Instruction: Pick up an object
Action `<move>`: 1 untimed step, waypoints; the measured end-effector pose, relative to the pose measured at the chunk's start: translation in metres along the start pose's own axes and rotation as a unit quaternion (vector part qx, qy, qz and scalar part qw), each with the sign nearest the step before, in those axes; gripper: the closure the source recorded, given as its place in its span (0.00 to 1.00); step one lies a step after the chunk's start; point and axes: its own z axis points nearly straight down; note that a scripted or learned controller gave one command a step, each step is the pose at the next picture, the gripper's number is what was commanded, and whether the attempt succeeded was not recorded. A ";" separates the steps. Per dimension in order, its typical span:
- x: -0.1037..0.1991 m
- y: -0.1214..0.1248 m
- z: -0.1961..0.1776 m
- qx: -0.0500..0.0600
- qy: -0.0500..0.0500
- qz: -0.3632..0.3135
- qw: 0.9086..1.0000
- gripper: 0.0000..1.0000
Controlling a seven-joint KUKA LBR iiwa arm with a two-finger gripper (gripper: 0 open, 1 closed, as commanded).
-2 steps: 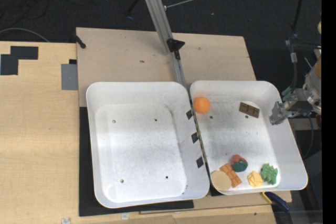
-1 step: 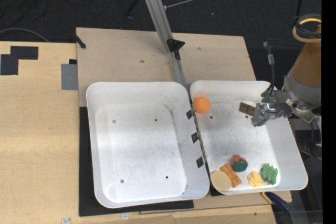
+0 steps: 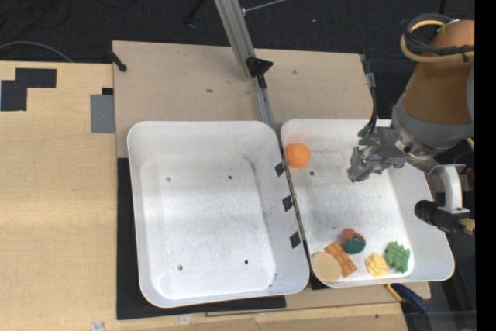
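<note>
An orange ball (image 3: 297, 155) lies in the right bin (image 3: 333, 132), close to its left wall. Several small toys sit along that bin's near edge: a tan disc (image 3: 326, 267), an orange piece (image 3: 341, 256), a red and dark green piece (image 3: 353, 241), a yellow piece (image 3: 377, 265) and a green leafy piece (image 3: 398, 255). My gripper (image 3: 361, 169) hangs over the upper middle of the right bin, to the right of the ball and apart from it. Nothing shows between its fingers.
The left bin (image 3: 155, 143) lies beside the right one, with black clips (image 3: 288, 203) along the shared wall. A slanted aluminium rail (image 3: 232, 19) rises behind the bins. The arm's orange band (image 3: 438, 93) stands over the right bin's far right corner.
</note>
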 end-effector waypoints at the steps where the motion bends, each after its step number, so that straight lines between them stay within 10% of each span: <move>1: 0.045 -0.005 0.008 0.001 0.000 0.001 1.000 1.00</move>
